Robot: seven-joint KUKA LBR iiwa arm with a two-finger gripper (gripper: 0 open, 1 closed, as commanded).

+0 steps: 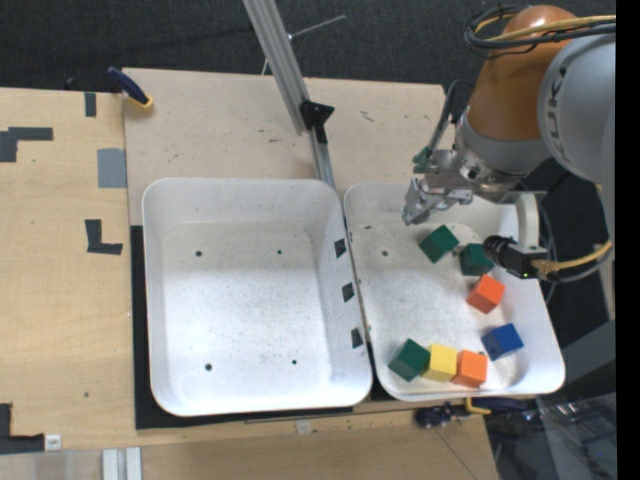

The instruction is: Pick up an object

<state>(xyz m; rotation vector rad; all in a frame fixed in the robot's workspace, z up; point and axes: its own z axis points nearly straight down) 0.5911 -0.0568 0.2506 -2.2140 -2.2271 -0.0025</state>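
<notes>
My gripper [420, 211] hangs over the back of the right bin [390, 298], just up and left of a dark green block [438, 243]. Nothing shows between its fingers, and their spread is not readable. A second dark green block [475, 260] lies to the right of the first. An orange block [486, 294] and a blue block [502, 341] sit nearer the right wall. Along the front wall stand a green block [409, 359], a yellow block [441, 362] and an orange block [470, 368] in a row.
The left bin [160, 218] lies beside the right one, sharing a raised middle rim. A slanted metal pole [285, 58] rises behind the bins. A black cable [520, 258] hangs off the arm at the right bin's edge.
</notes>
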